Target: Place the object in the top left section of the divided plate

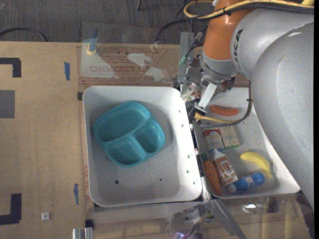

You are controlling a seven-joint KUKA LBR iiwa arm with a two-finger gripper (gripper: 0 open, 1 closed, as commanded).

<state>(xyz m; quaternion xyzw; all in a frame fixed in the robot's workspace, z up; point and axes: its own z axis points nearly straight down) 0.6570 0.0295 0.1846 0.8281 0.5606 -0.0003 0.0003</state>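
Observation:
A teal divided plate (128,132) lies in the left bin (99,183), with one long section on its upper left and two smaller sections toward the lower right. All its sections look bare. My gripper (192,96) hangs over the upper left corner of the right bin (284,176), close to the wall between the two bins. Just right of it lies an orange hot dog (224,110). The wrist hides the fingertips, and nothing shows between them.
The right bin also holds a small red and white carton (213,138), a tan cracker-like box (230,136), a yellow banana (256,162), a blue bottle (249,182), an orange carrot (212,177) and a brown carton (227,170). The arm covers the right side.

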